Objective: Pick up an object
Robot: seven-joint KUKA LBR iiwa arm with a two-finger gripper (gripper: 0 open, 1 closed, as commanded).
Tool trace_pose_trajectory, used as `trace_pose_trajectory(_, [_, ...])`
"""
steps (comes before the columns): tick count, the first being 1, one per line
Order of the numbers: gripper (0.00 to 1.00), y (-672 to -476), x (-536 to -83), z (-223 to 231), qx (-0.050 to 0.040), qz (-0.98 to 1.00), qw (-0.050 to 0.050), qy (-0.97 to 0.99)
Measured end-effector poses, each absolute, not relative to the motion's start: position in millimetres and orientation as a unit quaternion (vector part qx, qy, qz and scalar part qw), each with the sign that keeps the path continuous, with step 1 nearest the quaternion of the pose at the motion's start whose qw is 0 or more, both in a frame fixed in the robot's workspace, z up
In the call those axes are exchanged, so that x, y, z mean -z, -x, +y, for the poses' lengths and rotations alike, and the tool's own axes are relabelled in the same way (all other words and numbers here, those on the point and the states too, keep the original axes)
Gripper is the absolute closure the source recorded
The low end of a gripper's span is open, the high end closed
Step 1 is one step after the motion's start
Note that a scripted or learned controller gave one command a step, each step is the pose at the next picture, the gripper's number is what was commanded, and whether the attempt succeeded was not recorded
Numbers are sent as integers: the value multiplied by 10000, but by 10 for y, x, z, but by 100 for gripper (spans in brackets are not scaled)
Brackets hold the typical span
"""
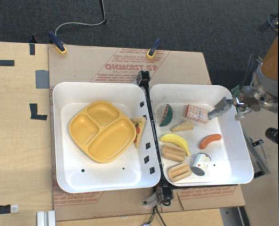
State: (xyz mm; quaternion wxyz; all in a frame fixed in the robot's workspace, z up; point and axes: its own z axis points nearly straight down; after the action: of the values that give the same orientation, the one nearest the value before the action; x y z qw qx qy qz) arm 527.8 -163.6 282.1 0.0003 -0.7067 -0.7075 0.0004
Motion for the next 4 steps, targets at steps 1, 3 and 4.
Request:
trace_pose_trajectory(1, [0,-5074,-1503,-1541,-5,-7072,13,7070])
trace_pose_trajectory(3, [0,-4867,-889,-1122,-3,-7029,-129,7112])
trace_pose_trajectory(4, [0,-4865,-887,-1060,-12,-7018,-146,7122])
